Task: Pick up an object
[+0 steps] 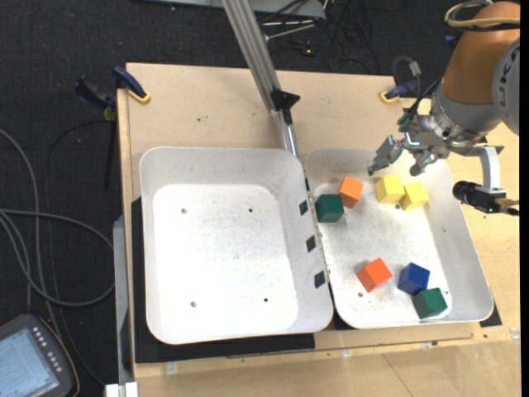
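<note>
With the claw [402,157] spread open and holding nothing just above the two touching yellow cubes [400,191], a descent from here could straddle the pair or wedge a finger between them, nudging both aside rather than gripping one.

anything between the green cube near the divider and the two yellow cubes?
Yes, in the camera view an orange cube sits between the green cube and the yellow cubes, touching or nearly touching the green one.
</note>
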You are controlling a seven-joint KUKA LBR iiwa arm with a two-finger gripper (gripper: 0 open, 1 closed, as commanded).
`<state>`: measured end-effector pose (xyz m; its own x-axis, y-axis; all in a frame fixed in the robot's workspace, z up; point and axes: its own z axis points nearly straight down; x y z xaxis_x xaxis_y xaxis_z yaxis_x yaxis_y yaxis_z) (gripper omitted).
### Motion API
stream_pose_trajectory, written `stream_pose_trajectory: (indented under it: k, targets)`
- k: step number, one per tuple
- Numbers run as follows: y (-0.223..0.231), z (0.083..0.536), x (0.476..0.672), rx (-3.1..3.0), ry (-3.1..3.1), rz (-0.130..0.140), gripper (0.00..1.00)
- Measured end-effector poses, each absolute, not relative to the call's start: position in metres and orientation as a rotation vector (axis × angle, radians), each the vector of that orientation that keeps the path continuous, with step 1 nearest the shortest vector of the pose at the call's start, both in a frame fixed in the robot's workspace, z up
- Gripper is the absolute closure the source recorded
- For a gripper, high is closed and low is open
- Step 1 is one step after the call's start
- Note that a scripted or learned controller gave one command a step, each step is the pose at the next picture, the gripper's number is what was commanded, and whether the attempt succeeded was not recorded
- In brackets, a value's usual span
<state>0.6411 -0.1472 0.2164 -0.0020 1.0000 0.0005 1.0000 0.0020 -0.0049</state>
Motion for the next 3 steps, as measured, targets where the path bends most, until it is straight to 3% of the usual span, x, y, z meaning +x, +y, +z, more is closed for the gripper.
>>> stream_pose_trajectory:
  k: [1, 3]
  targets:
    - [-0.147, 0.219, 0.642, -2.218, -2.225, 0.001, 0.0]
    - [-0.15, 0.132, 0.646, -2.228, -2.228, -0.008, 0.0]
